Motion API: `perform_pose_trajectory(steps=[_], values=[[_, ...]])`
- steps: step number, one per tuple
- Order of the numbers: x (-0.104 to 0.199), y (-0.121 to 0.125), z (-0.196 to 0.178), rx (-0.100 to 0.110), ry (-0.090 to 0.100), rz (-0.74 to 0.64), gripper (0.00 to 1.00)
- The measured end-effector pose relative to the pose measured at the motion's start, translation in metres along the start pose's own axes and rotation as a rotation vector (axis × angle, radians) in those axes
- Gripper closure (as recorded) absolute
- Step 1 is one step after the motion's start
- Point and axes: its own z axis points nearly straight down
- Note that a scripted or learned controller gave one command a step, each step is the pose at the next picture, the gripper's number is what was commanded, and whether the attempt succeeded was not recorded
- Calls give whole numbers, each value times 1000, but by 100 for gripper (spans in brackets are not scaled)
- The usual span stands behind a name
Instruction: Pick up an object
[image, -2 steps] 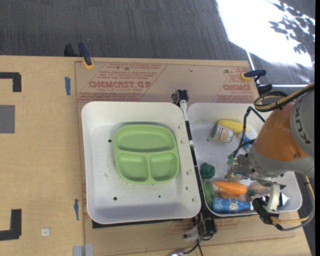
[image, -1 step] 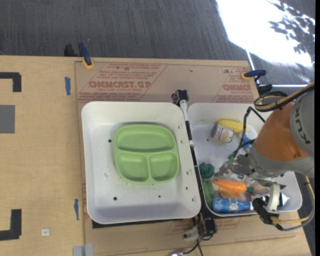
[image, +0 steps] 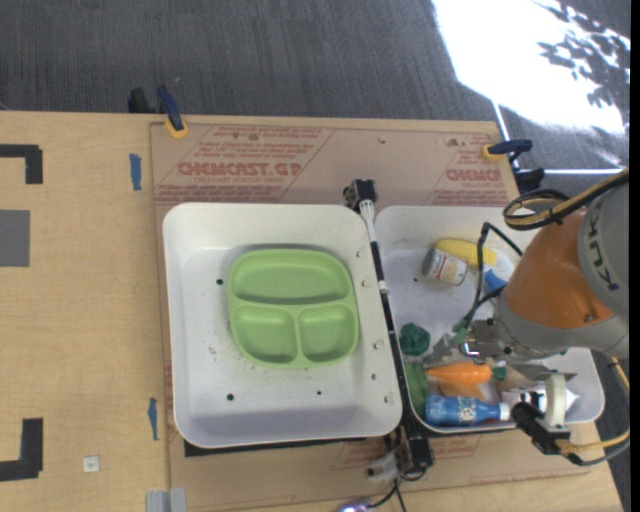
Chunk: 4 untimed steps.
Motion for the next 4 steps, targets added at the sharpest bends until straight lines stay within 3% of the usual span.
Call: perform_pose_trajectory(steps=[1,2,3,4], values=[[0,0,0,-2,-2,-264,0],[-13,16,0,-4,-6,-1038,0],[1,2,-1,-6,-7,-1125,0],[3,1,0,-6,-3,-676,0]])
